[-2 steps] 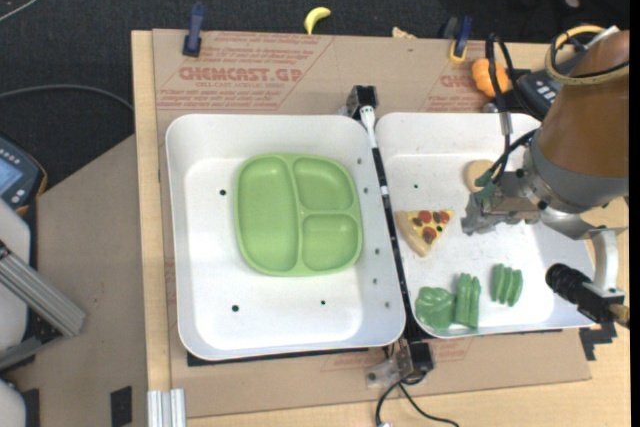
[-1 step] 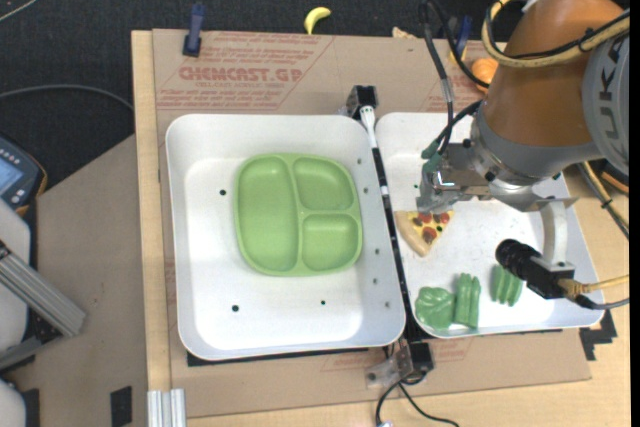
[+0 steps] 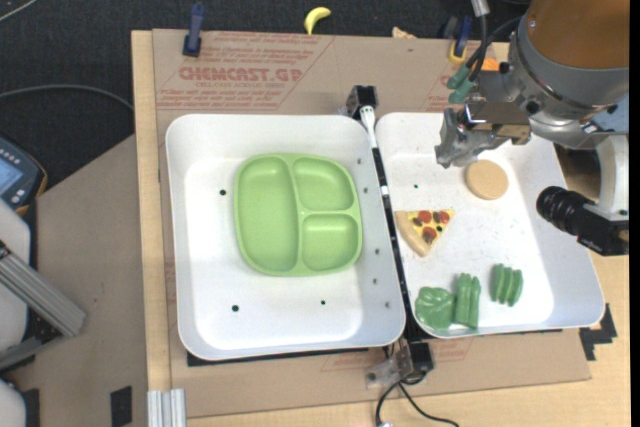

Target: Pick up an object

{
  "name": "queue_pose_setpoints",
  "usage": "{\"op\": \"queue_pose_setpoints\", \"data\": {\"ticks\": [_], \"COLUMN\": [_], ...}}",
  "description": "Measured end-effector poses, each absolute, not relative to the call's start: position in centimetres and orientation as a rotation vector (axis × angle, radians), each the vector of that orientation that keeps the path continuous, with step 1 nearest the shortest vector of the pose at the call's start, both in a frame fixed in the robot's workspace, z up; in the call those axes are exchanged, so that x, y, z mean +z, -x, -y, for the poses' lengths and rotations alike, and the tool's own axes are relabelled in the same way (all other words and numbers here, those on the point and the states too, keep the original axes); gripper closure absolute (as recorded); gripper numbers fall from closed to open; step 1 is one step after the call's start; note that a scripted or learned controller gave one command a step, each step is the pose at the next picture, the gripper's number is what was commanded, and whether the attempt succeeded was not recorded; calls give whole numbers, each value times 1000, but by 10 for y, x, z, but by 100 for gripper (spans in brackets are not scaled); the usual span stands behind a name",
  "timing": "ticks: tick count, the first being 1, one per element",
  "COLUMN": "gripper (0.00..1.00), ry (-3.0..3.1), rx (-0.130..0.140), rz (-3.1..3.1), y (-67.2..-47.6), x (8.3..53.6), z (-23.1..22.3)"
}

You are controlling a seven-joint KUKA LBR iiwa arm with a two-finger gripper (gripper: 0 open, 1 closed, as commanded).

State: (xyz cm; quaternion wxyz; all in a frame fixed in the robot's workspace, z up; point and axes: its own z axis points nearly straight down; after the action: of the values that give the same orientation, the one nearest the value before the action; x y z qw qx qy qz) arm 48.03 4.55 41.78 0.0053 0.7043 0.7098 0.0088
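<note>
Gripper (image 3: 452,155) near right bin's (image 3: 570,310) far edge, jaw state unclear, better centred over cookie (image 3: 487,181) before dropping.

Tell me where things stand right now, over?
Gripper low in right white bin, beside round tan cookie; nothing seen held. Toy pizza slice and green toy vegetables lie apart, nearer the camera. Green divided plate in left bin.

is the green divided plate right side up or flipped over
Right side up. The green divided plate lies flat in the left bin, its three hollow compartments facing the camera, ridges between them visible.
</note>
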Motion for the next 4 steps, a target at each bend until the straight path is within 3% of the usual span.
{"op": "queue_pose_setpoints", "data": {"ticks": [1,2,3,4], "gripper": [100,100,100,100], "ry": [-2220,-2218,-2233,-2214], "rx": [-5,11,-19,1], "rz": [-2229,-2217,-2220,-2235], "y": [-479,-480,-518,-478], "x": [380,447,314,338], "z": [-82,-58,-13,-95]}}
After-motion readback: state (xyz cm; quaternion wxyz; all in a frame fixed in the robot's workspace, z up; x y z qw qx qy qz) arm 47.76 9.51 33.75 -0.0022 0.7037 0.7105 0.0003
